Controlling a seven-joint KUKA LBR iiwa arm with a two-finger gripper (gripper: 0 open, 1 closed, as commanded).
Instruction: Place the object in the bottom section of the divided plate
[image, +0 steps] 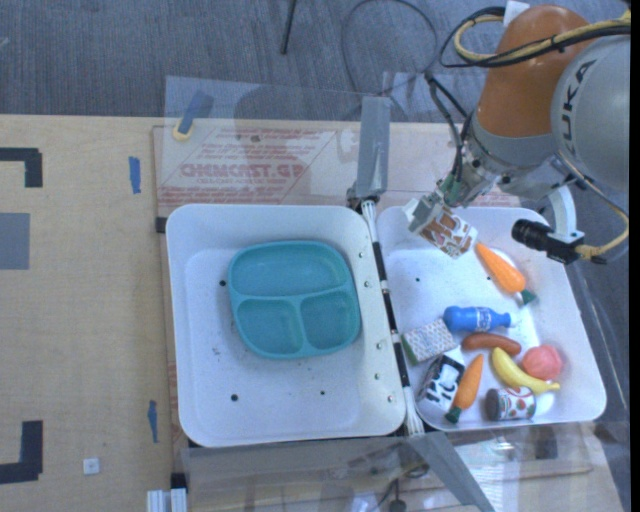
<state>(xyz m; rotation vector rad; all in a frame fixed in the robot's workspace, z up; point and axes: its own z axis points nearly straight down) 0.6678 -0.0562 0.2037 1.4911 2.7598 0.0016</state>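
A teal divided plate (294, 298) lies in the left bin (200, 380), with one wide section at the top and two smaller sections along its bottom. My gripper (436, 212) hangs over the upper left corner of the right bin (585, 400), well to the right of the plate. It is shut on a small brown-and-white carton (452, 234), which tilts down and to the right from the fingers.
In the right bin lie an orange carrot (500, 268), a blue bottle (476, 319), a red sausage (492, 343), a banana (520, 372), a pink ball (544, 360), a grey packet (430, 340), a black-and-white carton (440, 380) and a can (510, 404). The bins' rims meet in a ridge (385, 300).
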